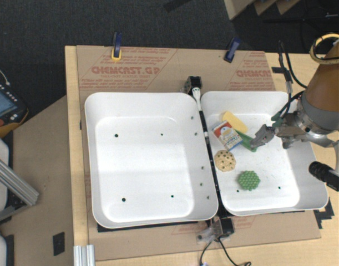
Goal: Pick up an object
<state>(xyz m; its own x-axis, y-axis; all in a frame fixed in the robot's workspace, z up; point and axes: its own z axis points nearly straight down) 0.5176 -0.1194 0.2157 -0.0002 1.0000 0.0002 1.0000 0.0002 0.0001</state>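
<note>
Nothing is lifted yet: the end effector [262, 136], its opening impossible to judge from here, hangs low in the right bin [291, 187] by the green stick [247, 144], with the cookie [225, 160] and green ball [248, 180] near the bin's middle.

Arm [324, 87] enters from right edge, orange band above grey wrist. Wrist angled down and leftward. Gripper [262, 137] low, at mid-depth, pointing left. Dark cables trail along the arm's far side.
</note>
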